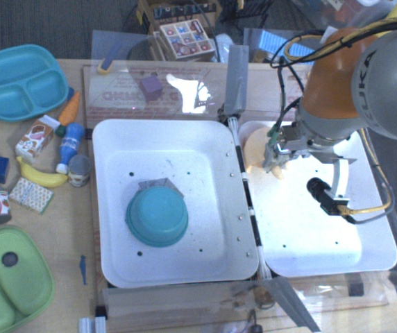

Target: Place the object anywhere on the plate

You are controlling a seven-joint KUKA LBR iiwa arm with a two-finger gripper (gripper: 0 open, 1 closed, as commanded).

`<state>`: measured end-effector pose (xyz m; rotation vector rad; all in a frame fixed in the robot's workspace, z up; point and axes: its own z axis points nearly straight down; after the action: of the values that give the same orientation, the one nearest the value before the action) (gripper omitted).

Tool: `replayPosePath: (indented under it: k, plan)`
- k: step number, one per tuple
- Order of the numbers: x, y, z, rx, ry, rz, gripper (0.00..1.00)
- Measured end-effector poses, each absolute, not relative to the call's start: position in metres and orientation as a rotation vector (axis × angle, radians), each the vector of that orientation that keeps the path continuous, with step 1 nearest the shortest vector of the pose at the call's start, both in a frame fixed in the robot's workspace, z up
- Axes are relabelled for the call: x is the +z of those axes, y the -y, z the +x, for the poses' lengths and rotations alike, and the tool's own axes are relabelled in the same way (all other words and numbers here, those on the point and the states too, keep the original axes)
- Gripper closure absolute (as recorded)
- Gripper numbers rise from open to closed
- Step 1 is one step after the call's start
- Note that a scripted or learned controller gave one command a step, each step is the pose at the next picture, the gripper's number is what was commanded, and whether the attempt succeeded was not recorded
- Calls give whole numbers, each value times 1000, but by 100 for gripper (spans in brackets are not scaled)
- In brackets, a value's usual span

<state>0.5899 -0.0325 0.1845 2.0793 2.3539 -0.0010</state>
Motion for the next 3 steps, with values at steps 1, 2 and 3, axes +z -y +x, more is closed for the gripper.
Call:
replayPosePath:
  k: [1,2,3]
  plan:
    - [197,-45,551,-2,-2580,1796,100]
    - [184,-142,514,-4,-2559,1828,100]
    - [201,-119,570,1,-2548,1835,100]
